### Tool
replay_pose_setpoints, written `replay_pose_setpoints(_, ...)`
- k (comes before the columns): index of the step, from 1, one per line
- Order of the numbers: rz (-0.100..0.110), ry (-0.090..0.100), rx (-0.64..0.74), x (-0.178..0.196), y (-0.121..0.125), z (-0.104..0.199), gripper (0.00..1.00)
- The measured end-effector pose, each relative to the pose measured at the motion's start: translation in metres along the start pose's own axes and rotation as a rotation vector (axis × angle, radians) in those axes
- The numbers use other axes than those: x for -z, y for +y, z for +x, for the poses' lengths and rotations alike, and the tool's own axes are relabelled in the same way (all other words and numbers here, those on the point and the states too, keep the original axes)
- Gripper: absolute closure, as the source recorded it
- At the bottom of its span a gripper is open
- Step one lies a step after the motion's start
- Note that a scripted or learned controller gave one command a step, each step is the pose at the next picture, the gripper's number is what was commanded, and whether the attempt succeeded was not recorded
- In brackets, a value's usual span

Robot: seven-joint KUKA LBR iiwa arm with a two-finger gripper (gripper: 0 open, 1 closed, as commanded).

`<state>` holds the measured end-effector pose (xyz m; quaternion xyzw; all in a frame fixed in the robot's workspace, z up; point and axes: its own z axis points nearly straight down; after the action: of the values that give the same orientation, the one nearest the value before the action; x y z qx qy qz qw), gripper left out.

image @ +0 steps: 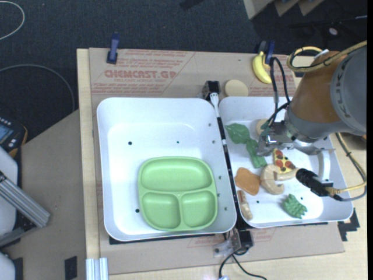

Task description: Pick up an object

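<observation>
The right bin (326,214) holds several toy foods: a green leafy piece (238,133), a green strip (255,154), a pizza slice (284,162), a tan round piece (271,180), an orange piece (248,181), a small brown piece (244,206) and a green ridged piece (294,206). My gripper (269,136) reaches down into this bin from the right, just above the pizza slice and beside the green strip. The wrist hides its fingers, and nothing can be seen between them.
The left bin (116,156) holds a green three-compartment plate (176,192). Behind the bins lie a yellow banana (261,66) and a tan disc (236,88) on the cardboard. Cables run along the right side, and a black connector (312,181) hangs over the right bin.
</observation>
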<state>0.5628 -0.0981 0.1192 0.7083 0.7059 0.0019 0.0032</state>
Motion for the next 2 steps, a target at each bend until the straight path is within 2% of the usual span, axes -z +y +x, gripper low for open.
replay_pose_setpoints(1,0.012,0.004,0.002,-0.035,-0.046,0.002,1.00)
replay_pose_setpoints(2,-0.001,-0.001,0.000,0.106,-0.083,-0.019,1.00)
